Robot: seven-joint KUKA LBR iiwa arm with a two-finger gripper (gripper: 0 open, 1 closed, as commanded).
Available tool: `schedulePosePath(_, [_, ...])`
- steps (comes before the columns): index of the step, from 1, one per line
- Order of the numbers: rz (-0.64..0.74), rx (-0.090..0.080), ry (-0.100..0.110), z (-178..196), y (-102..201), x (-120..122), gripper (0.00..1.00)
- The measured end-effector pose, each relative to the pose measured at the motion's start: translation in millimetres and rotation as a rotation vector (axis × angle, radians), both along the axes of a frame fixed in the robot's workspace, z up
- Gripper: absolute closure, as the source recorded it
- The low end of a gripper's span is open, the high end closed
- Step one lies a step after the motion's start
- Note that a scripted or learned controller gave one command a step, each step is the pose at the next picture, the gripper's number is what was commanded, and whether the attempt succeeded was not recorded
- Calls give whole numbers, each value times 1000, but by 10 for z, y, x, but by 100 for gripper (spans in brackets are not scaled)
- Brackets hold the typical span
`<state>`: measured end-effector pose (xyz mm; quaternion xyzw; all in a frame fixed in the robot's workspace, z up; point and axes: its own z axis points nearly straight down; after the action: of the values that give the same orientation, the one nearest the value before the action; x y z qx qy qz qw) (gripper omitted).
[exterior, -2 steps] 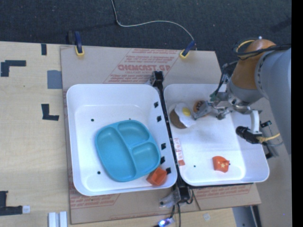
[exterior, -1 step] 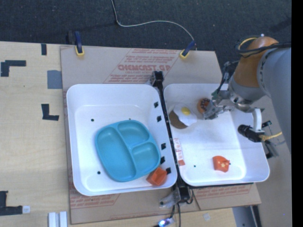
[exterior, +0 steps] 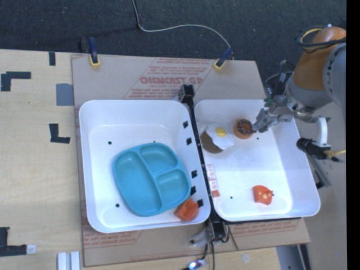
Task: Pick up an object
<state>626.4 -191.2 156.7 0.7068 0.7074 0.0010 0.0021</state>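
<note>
In the right bin (exterior: 281, 167) a small brown chocolate donut (exterior: 243, 128) lies near the back. My gripper (exterior: 262, 122) hangs low just to its right, almost touching it; nothing shows between the fingertips. A fried egg on a brown slice (exterior: 216, 138) sits left of the donut by the divider. A small red-orange piece with a yellow star (exterior: 262, 194) lies near the bin's front. The arm with its orange band (exterior: 318, 49) reaches in from the right.
The left bin (exterior: 95, 151) holds a blue divided plate (exterior: 152, 177) and an orange block (exterior: 187, 210) at its front right corner. A black divider (exterior: 195, 145) runs between the bins. A cable (exterior: 180, 28) trails over the dark floor behind.
</note>
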Motion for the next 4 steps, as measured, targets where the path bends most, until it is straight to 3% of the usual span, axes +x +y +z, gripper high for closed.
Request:
schedulePosePath(1, [1,-1,-2,623,-50,47,100])
schedulePosePath(2, [1,1,4,682,-43,51,100])
schedulePosePath(4, [6,4,6,845,1077,-187,100])
